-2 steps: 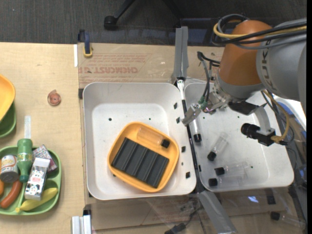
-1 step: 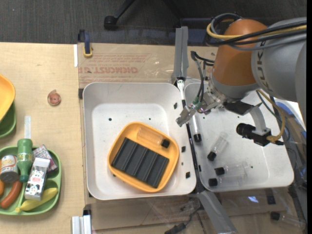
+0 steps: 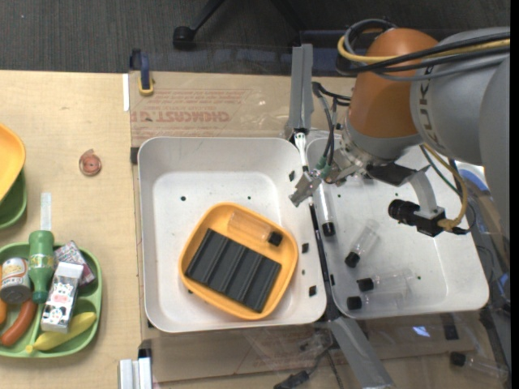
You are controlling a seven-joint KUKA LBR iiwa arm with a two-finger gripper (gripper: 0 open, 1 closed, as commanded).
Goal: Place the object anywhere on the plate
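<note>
A yellow square plate [image 3: 212,220] lies tilted in the left bin [image 3: 162,217]. A black ridged slab [image 3: 233,270] covers most of it, and a small black block [image 3: 274,237] rests near its right corner. My gripper [image 3: 315,209] hangs over the divider between the two bins, just right of the plate. Its fingers are spread and I see nothing between them. In the right bin [image 3: 454,274] lie a small clear vial [image 3: 365,240] and several small black pieces [image 3: 352,259].
The grey arm with its orange band [image 3: 389,96] and cables fills the space above the right bin's far half. Left of the bins, the wooden bench carries a green tray of toy food [image 3: 89,314], a yellow bowl [image 3: 10,164] and a small pink ring [image 3: 91,163].
</note>
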